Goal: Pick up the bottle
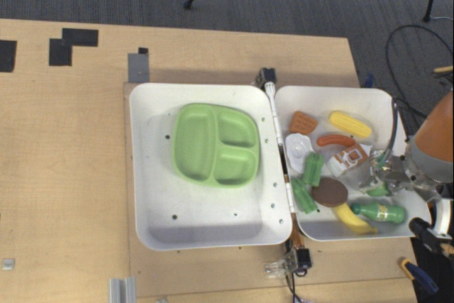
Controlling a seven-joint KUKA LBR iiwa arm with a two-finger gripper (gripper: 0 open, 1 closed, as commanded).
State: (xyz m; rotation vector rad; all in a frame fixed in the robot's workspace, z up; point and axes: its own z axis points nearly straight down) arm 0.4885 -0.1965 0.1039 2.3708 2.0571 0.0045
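The green bottle (378, 211) lies on its side at the lower right of the right bin (383, 97), touching a banana (352, 218). The gripper (386, 177) sits just above it at the frame's right edge; the state of the jaws cannot be determined. A green divided plate (215, 144) occupies the left bin (152, 223).

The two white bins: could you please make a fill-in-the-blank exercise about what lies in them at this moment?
1. The green divided plate lies in the ____ bin.
2. The green bottle lies on its side in the ____ bin.
3. Just below the bottle lies a ____ banana.
4. The brown round disc lies to the ____ of the bottle in the camera view.

Missing words: left; right; yellow; left
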